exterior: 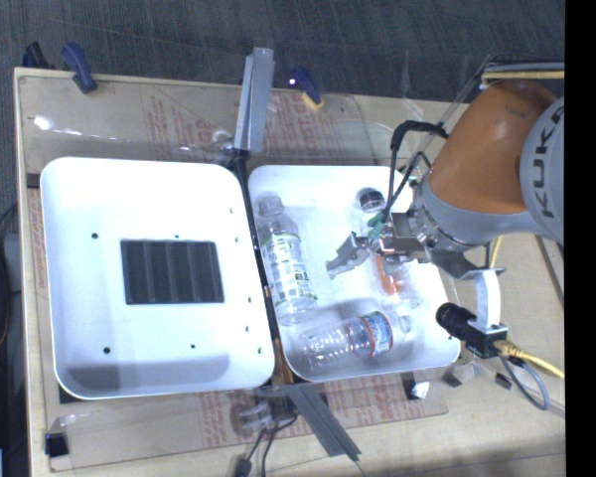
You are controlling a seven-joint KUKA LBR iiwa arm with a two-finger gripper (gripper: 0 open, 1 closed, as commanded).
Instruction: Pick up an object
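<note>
- Two white bins side by side on the bench (40, 296), so things stay put and cannot roll off.
- Left bin (79, 207) at 9 o'clock: just a dark grid (172, 271).
- Right bin (308, 182) at 3 o'clock: one bottle (284, 258) along its left wall, another bottle (356, 336) at 6 o'clock.
- Tool (350, 254) low over the right bin, reaching in from 3 o'clock, near both bottles.
- Cannot tell if released or clenched; nothing seen in it.
</note>
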